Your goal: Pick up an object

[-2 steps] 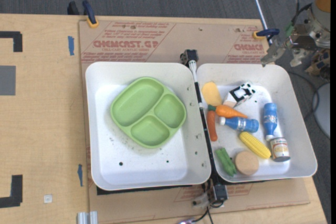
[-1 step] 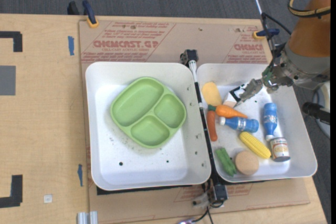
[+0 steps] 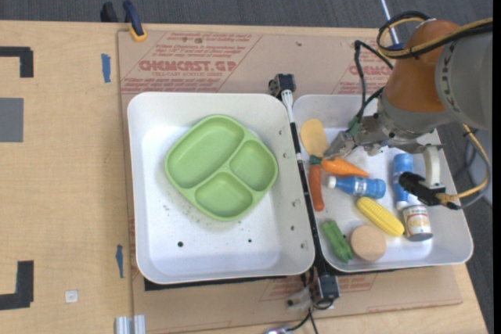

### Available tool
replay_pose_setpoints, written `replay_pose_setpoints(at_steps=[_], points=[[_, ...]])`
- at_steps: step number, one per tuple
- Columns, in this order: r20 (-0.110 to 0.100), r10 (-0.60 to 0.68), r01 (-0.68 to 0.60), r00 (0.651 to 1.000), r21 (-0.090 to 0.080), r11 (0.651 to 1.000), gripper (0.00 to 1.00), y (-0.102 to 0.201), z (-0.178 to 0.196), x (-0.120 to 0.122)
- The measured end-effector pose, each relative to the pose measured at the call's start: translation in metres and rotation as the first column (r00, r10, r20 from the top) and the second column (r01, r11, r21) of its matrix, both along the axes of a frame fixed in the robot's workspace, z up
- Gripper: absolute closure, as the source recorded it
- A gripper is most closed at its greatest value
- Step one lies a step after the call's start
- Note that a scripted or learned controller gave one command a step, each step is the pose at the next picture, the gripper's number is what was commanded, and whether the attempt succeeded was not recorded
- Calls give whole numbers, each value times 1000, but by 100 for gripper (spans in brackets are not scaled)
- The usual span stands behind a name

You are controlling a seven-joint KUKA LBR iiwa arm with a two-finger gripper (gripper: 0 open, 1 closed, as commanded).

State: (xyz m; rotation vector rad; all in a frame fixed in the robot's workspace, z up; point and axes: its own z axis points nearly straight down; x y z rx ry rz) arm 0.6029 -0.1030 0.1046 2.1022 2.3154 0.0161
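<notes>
The gripper [image 3: 350, 138] is seen low in the far left part of the right bin [image 3: 454, 246]. Whether its fingers are open or closed cannot be told. The orange carrot [image 3: 344, 166] is judged the likeliest target: it lies just on the near side of the gripper, its long axis running left to right. The green divided plate [image 3: 221, 167] is seen in the left bin [image 3: 149, 192].

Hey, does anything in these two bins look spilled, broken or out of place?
Nothing looks spilled or broken. The green plate sits flat but skewed in the left bin. The right bin holds toys lying jumbled; dark specks dot the left bin's floor.
</notes>
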Motion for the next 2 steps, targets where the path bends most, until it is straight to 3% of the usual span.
replay_pose_setpoints(at_steps=[1,2], points=[[14,-59,59,998,4,998,0,9,-6,-23],[-13,-152,152,988,4,988,0,9,-17,-54]])
